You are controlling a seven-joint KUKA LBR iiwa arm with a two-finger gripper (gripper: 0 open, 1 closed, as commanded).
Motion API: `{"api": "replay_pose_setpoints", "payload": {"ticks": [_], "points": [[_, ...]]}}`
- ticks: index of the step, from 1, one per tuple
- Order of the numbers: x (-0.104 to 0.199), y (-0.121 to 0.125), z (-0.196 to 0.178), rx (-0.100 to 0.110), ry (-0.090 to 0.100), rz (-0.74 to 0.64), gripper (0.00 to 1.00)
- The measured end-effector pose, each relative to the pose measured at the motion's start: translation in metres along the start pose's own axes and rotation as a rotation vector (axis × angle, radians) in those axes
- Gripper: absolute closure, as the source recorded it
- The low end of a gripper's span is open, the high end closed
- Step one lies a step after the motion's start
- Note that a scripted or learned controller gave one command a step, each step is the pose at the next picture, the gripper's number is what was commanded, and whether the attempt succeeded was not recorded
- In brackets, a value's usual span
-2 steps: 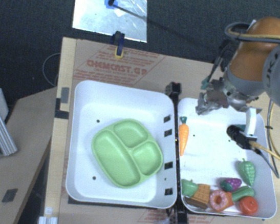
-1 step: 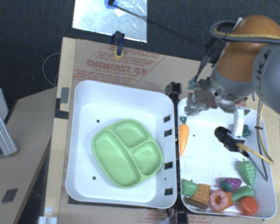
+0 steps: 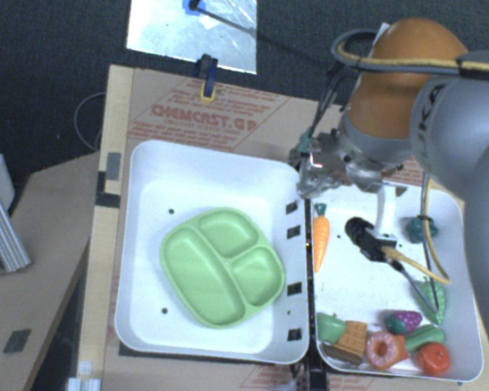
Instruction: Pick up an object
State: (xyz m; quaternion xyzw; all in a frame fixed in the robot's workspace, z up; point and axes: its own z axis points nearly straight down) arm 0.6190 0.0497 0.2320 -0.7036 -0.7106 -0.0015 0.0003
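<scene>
An orange toy carrot (image 3: 318, 238) lies along the left wall of the right bin (image 3: 468, 307), its green top pointing to the far side. My gripper (image 3: 311, 183) hangs just above the carrot's top end, over the divide between the two bins. Nothing shows between its tips. Several toy foods crowd the right bin's near edge: a green pepper (image 3: 330, 325), a tan waffle piece (image 3: 352, 340), a pink donut (image 3: 383, 349), a red tomato (image 3: 435, 357) and a purple piece (image 3: 403, 321).
A green divided plate (image 3: 221, 266) lies in the middle of the left bin (image 3: 150, 190). A green pod (image 3: 434, 300) and a teal piece (image 3: 420, 228) lie by the right bin's right wall. The big grey arm covers the upper right.
</scene>
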Motion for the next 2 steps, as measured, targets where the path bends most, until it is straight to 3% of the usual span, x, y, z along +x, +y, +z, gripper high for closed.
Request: {"api": "replay_pose_setpoints", "payload": {"ticks": [1,2], "points": [[-0.010,-0.007,0.018,0.002,-0.003,0.010,1.00],[0.004,-0.006,0.009,0.000,-0.001,0.005,1.00]]}}
